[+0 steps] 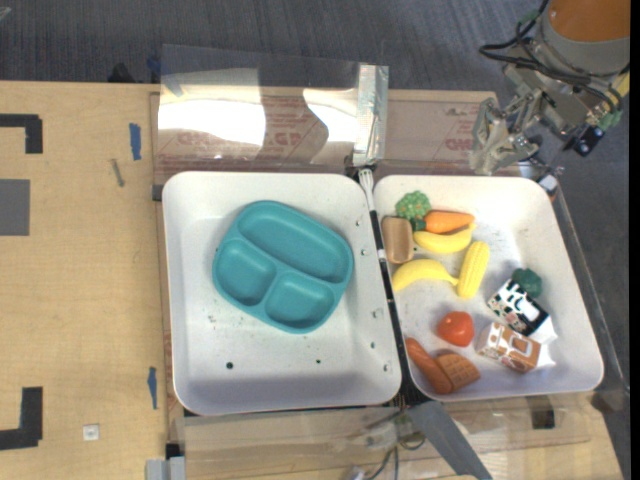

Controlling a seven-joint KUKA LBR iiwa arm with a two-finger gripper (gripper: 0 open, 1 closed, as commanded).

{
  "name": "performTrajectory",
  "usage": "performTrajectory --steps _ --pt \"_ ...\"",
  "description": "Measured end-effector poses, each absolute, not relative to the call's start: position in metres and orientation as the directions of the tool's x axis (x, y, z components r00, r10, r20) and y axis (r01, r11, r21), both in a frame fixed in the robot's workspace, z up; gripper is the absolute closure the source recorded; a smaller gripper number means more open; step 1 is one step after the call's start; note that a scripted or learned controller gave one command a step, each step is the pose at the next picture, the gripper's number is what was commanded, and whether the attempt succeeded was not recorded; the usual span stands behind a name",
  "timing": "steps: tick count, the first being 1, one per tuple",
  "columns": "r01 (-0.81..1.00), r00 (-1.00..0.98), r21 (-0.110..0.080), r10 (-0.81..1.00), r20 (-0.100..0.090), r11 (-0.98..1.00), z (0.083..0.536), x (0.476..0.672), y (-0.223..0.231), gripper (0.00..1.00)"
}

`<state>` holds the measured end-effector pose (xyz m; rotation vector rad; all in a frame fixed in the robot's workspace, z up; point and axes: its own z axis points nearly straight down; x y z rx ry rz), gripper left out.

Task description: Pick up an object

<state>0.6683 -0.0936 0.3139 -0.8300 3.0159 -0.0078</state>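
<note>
The right bin [570, 268] holds several toy foods: a broccoli [411, 206], a carrot [449, 221], two bananas [425, 272], a corn cob [473, 268], a red tomato [456, 328], a sausage [426, 364] and a brown bread piece [460, 371]. A tan block [397, 239] lies against the bin's left wall. My gripper [505, 150] hangs above the bin's far edge, beyond the food, open with nothing between its fingers.
A teal divided plate [285, 265] lies in the left bin [190, 348]. A black-and-white carton [518, 308], a dark green piece [527, 281] and a brown-and-white carton [510, 348] sit at the right bin's near right. Clear plastic sheeting [265, 118] stands behind the left bin.
</note>
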Motion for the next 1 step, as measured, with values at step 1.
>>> performTrajectory --steps 1 --pt "-0.682 -0.731 0.008 -0.682 0.002 0.731 0.1390 0.6427 -0.1868 1.00"
